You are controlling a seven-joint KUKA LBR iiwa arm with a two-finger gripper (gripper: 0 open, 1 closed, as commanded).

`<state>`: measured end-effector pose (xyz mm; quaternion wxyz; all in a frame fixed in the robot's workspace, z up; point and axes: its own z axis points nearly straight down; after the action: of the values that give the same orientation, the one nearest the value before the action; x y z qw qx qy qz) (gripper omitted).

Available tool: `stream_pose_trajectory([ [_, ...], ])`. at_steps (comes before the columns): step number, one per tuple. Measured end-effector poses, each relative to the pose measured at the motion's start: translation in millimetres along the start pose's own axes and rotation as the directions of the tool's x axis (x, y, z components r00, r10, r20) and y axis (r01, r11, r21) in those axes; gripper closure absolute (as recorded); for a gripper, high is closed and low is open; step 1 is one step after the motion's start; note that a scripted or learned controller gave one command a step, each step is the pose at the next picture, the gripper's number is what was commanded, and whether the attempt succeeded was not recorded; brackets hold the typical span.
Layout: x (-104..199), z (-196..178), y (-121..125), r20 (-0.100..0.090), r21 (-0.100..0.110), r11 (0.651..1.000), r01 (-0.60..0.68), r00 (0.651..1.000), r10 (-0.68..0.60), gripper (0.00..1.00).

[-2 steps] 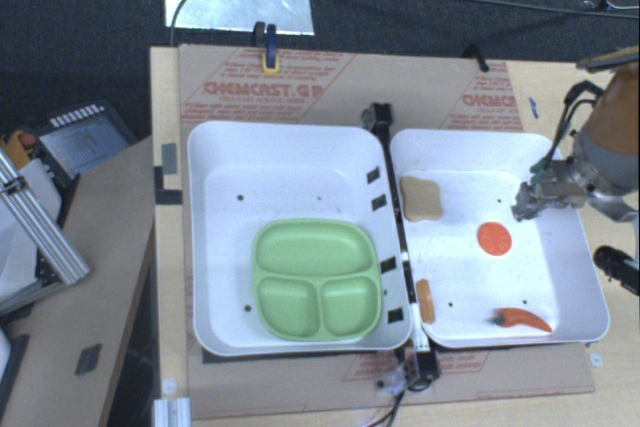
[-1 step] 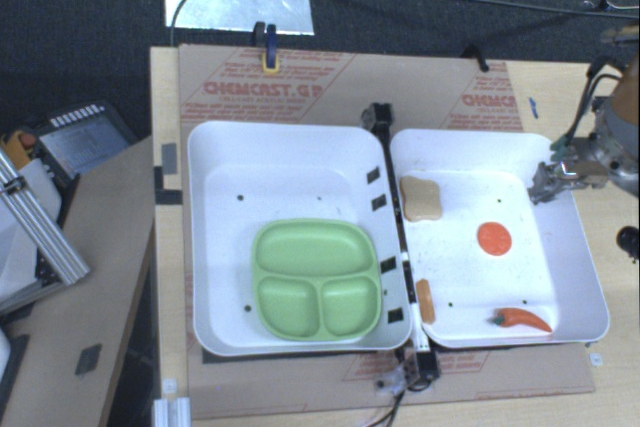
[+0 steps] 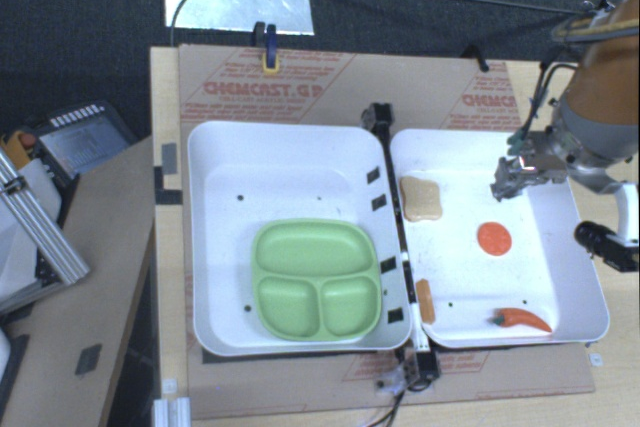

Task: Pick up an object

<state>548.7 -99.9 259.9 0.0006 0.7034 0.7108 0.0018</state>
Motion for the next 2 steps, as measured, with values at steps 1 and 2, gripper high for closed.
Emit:
stream_pose_trajectory([
  [1, 53.3, -3.7, 10.8, 0.000, 0.001, 1.000, 0.000, 1.000, 0.000, 1.00],
  [2, 103.2, 15.9, 21.3, 0.000, 0.003, 1.000, -0.001, 1.000, 0.001, 1.00],
])
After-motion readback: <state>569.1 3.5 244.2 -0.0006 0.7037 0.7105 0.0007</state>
